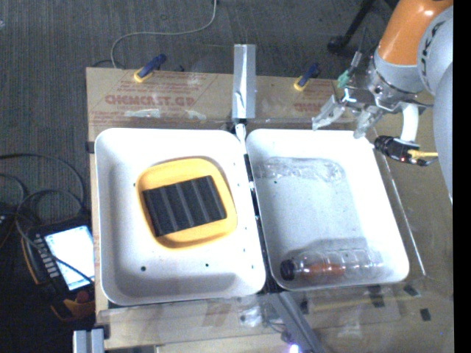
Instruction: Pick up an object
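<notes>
Gripper (343,120) poised above the far edge of the right bin (394,219), fingers apart and holding nothing.

The left bin (110,219) holds a yellow tray-like object with a black ribbed insert (188,201), lying flat near the bin's middle. In the right bin, a crumpled clear plastic wrapper (298,170) lies toward the far side, and a clear plastic bottle with a dark cap (331,265) lies on its side along the near wall, cap pointing left. The arm (416,20) enters from the far right, well apart from all three objects.
</notes>
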